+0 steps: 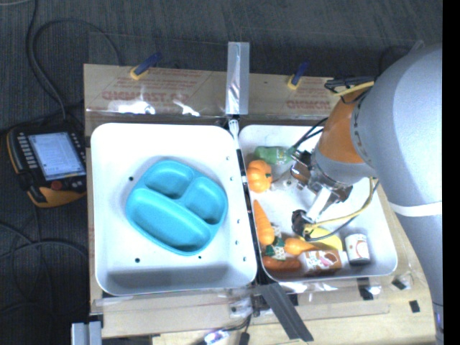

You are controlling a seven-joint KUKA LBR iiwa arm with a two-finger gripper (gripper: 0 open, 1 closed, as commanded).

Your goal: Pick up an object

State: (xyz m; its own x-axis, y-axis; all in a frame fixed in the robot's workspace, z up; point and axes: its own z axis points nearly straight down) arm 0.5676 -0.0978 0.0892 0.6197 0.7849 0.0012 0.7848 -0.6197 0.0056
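Note:
My gripper (297,172) reaches down into the upper middle of the right bin (384,225), under the orange-banded wrist. A small orange pumpkin (259,176) lies just left of it, and a pale green item (272,154) sits just above and to the left. A carrot (264,223) runs along the bin's left wall. At the front lie a second orange vegetable (295,246), a brown sausage-like piece (282,264), a labelled bottle (321,260), a yellow piece (328,244) and a small white can (357,249). Nothing shows between the gripper's tips.
A blue divided plate (177,205) lies in the left bin (115,264). The large grey arm covers the right bin's upper right corner. A teach pendant (47,160) rests on the floor to the left of the bench.

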